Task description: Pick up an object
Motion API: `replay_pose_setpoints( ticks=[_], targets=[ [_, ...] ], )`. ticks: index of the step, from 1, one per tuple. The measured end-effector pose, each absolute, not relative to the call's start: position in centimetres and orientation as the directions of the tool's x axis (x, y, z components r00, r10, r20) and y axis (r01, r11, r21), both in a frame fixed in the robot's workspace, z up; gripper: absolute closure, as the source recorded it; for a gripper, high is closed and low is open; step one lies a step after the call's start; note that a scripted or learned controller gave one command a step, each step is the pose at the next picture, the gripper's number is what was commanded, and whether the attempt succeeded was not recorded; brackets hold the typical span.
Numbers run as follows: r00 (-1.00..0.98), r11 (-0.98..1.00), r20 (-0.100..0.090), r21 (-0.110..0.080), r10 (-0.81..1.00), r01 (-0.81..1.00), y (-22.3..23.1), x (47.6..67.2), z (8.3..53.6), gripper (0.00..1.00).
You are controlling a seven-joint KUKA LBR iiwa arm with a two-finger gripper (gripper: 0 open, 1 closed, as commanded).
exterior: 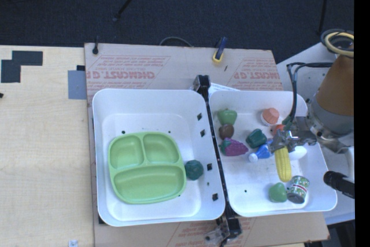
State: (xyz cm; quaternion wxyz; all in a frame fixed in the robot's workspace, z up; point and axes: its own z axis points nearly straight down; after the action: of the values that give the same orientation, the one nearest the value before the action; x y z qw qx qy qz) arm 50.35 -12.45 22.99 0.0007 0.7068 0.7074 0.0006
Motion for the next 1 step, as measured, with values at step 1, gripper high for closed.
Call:
replay_pose_setpoints(
  ticks=[1],
  targets=[
    [-0.004, 0.004, 0.001, -0.001, 1.000, 1.000, -8.65, 53.26, 23.72, 1.00]
  ],
)
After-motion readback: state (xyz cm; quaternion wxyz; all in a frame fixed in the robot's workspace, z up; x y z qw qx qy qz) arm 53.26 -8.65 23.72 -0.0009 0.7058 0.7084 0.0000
